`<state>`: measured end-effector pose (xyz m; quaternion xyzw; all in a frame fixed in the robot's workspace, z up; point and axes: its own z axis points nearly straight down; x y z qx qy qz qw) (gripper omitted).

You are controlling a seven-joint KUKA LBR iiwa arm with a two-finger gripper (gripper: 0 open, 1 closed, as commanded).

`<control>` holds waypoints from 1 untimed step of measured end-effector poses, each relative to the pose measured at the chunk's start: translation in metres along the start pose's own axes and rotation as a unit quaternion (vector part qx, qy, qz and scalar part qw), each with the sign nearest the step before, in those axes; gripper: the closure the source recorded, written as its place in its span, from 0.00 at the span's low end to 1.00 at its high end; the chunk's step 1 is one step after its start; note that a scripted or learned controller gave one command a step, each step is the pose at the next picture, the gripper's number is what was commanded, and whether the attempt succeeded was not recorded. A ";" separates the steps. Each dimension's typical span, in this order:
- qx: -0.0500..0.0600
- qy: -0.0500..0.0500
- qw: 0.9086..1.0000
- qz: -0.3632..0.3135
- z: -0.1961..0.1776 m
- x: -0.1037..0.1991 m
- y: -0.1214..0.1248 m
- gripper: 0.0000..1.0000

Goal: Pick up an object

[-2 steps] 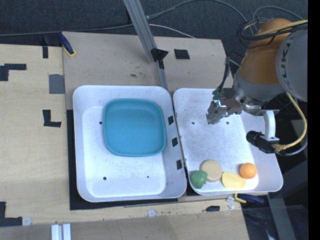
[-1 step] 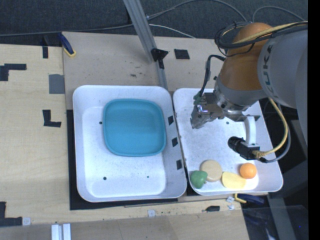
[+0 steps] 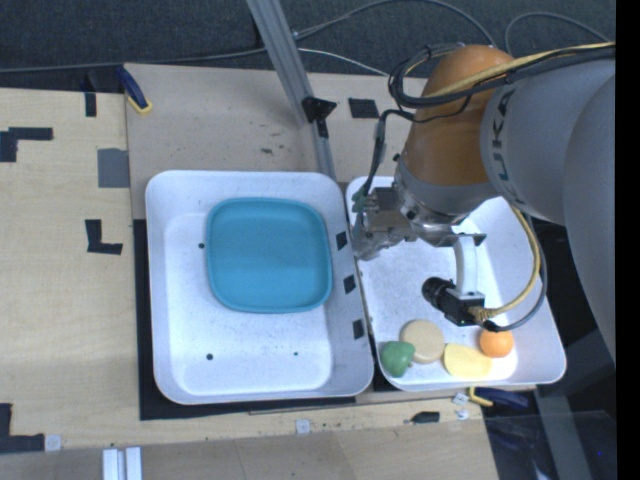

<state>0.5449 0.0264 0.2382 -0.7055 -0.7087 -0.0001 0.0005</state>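
The gripper (image 3: 372, 230) hangs over the right bin's (image 3: 520, 268) upper-left area, well apart from the green object (image 3: 397, 356), probably positioning; I cannot tell its opening.

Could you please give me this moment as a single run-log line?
arm: over right bin | gripper: at its left wall, nothing seen held | small objects: bin's near end | blue plate: left bin

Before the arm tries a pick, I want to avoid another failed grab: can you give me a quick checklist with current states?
1. Objects to pick in right bin: ok; green piece, beige disc, yellow piece, orange ball at its near edge.
2. Gripper over an object: not ok; it sits at the bin's far left, apart from them.
3. Objects separated: not ok; they touch in a row.
4. Gripper holds something: cannot tell.
5. Blue plate in left bin: ok.
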 end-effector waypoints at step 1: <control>0.000 0.000 1.000 0.000 0.005 0.059 -0.004 1.00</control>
